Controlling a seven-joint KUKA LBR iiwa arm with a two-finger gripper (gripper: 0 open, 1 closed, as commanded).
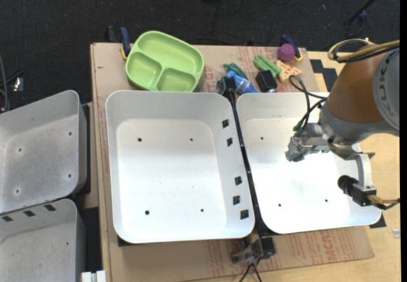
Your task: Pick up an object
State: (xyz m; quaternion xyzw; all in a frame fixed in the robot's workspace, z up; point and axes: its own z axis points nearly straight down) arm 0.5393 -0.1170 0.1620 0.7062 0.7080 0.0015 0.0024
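Two bins (172, 166) of smooth, matt white plastic lie on a surface (305, 252) of plain brown cardboard with red print. The divided tray (164, 63) is glossy lime-green plastic. The arm (362, 93) shows a satin orange band and grey metal.

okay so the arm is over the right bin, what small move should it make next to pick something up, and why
Probably pull back up and shift toward the far edge of the bench. The gripper hangs over the bare floor of the right bin, while the small objects lie in a cluster beyond both bins, next to the green divided plate.
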